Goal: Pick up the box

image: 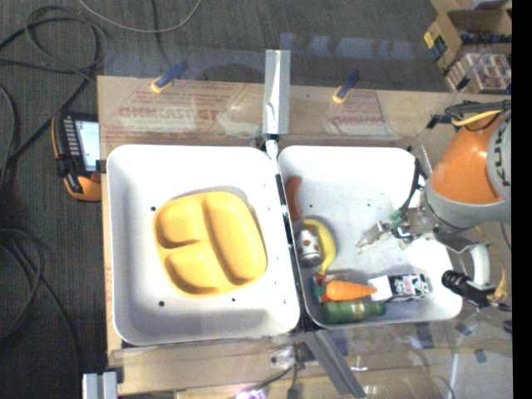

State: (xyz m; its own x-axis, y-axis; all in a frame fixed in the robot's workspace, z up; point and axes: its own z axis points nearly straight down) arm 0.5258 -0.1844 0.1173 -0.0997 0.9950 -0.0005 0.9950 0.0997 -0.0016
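Camera view shows the gripper (376, 233) with fingers parted and empty above the small box (402, 286), which lies right of the carrot (349, 290); it looks light and stiff, best pinched across its narrow sides.

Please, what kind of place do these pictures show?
Probably a robotics lab bench. A robot arm with its claw reaches over two white bins, loose cables lie on the carpet, and a handheld controller sits beside the bench.

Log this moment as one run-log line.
gripper: over right bin, holding nothing | box: lying near front wall beside carrot | status: not picked
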